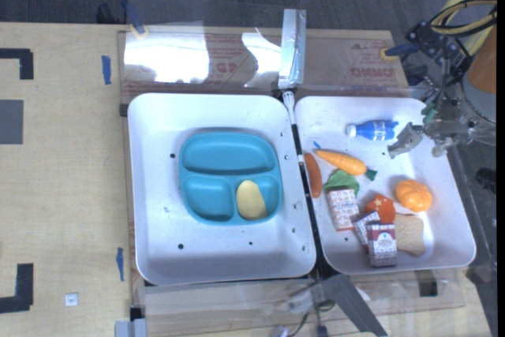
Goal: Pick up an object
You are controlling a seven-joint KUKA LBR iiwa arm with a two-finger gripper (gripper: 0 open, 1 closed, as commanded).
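**Spotter:** Gripper first: in the camera view you have it hanging low over the right bin, near that bin's far right corner. Its two fingers look spread, and nothing sits between them.

**Operator:** So nothing picked yet?

**Spotter:** I judge not. Every object lies on a bin floor or in the tray. The arm is in place above the pile, but the descent, the closing and the lift are all left for you.

**Operator:** What's nearest the fingers?

**Spotter:** You have the small bottle with the blue cap lying on its side just left of the gripper. Toward the near side from it lies a carrot. An orange fruit sits near the right wall, toward you from the gripper.

**Operator:** Give me a count.

**Spotter:** Two white bins. In the right one I count: one bottle, one carrot, one reddish sausage-like piece against the left wall, one green leafy piece, one orange fruit, one tomato, one tan bread-like slice, and what looks like three small red-and-white cartons, though the clutter makes that number unsure.

**Operator:** And the left bin?

**Spotter:** One blue divided tray, with one yellow, egg-shaped object resting in its near right compartment.
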